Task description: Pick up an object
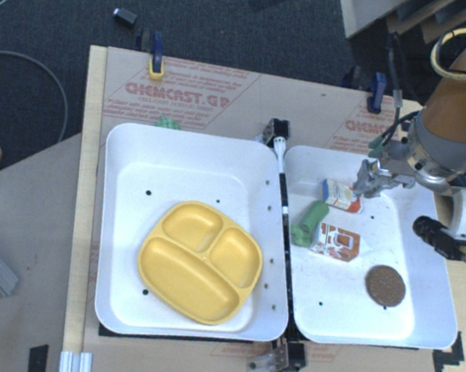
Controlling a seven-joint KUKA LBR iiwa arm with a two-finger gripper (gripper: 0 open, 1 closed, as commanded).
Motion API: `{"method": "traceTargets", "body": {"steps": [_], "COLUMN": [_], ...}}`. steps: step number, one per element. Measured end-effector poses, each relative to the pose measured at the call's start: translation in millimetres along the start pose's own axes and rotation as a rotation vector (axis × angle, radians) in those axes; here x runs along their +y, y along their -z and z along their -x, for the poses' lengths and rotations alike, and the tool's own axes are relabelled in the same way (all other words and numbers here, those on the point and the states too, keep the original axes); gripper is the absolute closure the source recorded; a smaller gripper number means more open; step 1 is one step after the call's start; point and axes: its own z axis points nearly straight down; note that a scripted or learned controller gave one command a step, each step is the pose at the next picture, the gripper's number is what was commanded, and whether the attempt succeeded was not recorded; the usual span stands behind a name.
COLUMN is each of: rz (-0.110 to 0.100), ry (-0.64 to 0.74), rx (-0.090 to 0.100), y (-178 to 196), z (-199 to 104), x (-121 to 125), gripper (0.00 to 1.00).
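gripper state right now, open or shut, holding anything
Gripper: cannot be told; it sits low in the right white bin, right at the small white and red carton.

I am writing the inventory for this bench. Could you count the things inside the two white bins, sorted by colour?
Yellow: 1, the divided tray in the left bin.
Green: 1, the green object.
Brown: 1, the round disc.
Mixed white and orange: 2, the small carton and the flat packet.
Total: 5
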Motion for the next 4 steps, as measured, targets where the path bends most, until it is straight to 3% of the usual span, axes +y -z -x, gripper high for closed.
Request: {"method": "traceTargets", "body": {"steps": [1,2,3,4], "rz": [0.011,-0.012,-0.016,0.006], "ry": [-0.009,-0.007,-0.004,-0.002], "rx": [-0.003,0.000,0.002,0.003], "y": [196,138,73,213], "z": [3,2,-53,-101], "x": [-71,-15,22,-59], "gripper": [1.00,1.00,1.00,1.00]}}
